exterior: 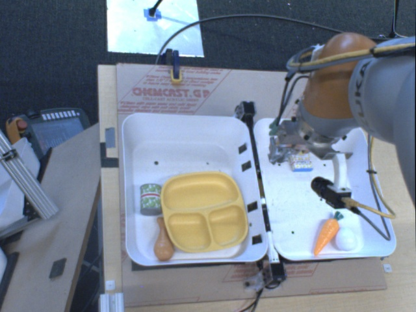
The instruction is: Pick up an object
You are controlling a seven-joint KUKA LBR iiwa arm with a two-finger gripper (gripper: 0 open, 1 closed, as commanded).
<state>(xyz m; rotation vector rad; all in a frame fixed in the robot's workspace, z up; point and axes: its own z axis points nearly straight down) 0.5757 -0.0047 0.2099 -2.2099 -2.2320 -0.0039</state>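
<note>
My gripper (281, 151) hangs low over the far left part of the right bin (296, 242), below the grey and orange wrist. A small white and blue box (301, 164) lies just to its right on the bin floor, partly under the wrist. An orange carrot (325, 234) with a green top lies near the bin's front right, with a white egg-shaped thing (346, 239) touching its right side. I see nothing between the gripper and the bin floor.
The left bin (140, 148) holds a yellow divided plate (205, 210), a small green can (150, 198) at the plate's left, and a brown drumstick-shaped toy (162, 242) at the front. A black-clipped divider (253, 174) runs between the bins.
</note>
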